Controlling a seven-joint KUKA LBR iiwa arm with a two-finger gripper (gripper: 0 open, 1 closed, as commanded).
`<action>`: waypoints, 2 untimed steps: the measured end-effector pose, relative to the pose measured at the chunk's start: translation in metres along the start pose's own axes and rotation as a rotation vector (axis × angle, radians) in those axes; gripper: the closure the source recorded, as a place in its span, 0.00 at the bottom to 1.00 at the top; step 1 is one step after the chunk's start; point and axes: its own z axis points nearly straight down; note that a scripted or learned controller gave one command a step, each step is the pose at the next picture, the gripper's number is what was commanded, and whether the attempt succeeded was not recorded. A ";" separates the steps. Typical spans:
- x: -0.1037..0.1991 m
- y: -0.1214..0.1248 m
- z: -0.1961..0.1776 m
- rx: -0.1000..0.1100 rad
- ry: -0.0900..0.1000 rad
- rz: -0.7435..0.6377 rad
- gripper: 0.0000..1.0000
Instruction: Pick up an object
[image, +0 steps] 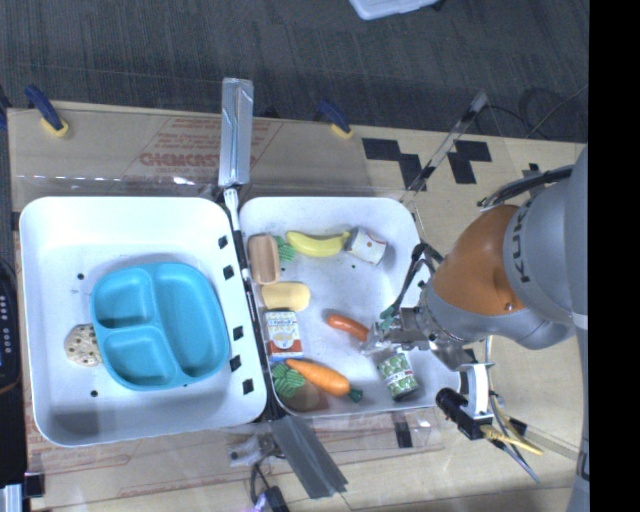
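- The floor (150, 45) at the top is dark grey with a fine ribbed texture.
- A pale object (392, 7) lies on the floor at the top edge.
- The bench (300, 140) has a light brown surface with faded red printing on it.
- Black square markers (425, 157) are on the bench at the upper right.
- Two blue clamps (47, 110) hold its far edge.
- The light is even and soft.
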 end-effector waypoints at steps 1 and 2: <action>0.045 0.043 -0.139 -0.002 0.002 -0.021 1.00; 0.132 0.075 -0.132 0.005 0.005 -0.071 1.00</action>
